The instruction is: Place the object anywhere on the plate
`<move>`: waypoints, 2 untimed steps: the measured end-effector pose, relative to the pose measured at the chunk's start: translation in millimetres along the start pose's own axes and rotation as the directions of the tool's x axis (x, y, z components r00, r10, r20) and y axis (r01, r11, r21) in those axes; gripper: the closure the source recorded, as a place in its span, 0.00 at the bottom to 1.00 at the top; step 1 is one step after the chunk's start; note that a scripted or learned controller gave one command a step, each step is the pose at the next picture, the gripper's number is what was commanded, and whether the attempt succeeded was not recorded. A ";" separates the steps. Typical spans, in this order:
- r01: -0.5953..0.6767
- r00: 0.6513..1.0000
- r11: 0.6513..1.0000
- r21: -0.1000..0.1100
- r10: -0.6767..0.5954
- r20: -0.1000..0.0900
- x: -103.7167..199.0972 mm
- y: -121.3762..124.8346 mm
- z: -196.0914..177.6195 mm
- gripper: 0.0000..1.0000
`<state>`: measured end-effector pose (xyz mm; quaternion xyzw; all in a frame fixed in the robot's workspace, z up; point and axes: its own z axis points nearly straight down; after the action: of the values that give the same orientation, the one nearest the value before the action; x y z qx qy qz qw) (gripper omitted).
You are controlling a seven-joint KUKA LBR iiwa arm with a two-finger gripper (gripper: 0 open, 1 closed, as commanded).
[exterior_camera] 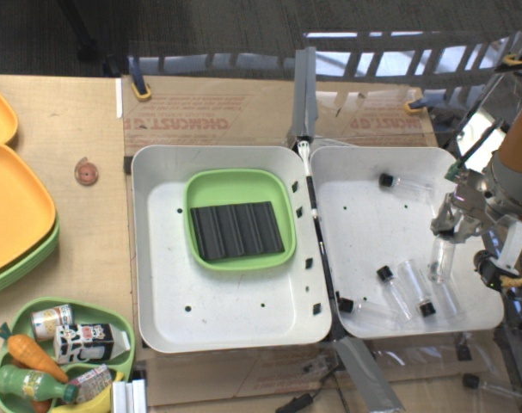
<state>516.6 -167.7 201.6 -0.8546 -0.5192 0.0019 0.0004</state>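
A green square plate (198, 189) sits in the left bin (157, 299), with a dark ribbed slab (239, 230) lying across its middle. Several clear tubes with black caps lie in the right bin (364, 222): one at the back (396, 181) and two near the front (393, 289), (420, 289). My gripper (446, 224) hangs at the right bin's right side, far from the plate. Another clear tube (436, 261) stands nearly upright just under it. Whether the gripper holds this tube is unclear.
A loose black cap (345, 304) lies at the right bin's front left corner. Orange plates (11, 205) and a green bowl of toy food (58, 355) rest on the wooden table to the left. Clamps (140, 89) pin cardboard behind the bins.
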 end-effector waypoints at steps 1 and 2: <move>0.156 0.988 0.988 0.002 -0.156 -0.002 -1.5 -43.9 14.2 1.00; 0.239 0.971 0.971 -0.001 -0.239 -0.001 31.1 -60.0 -1.4 1.00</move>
<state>477.6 -112.5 203.0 -0.7858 -0.6185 0.0010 0.0005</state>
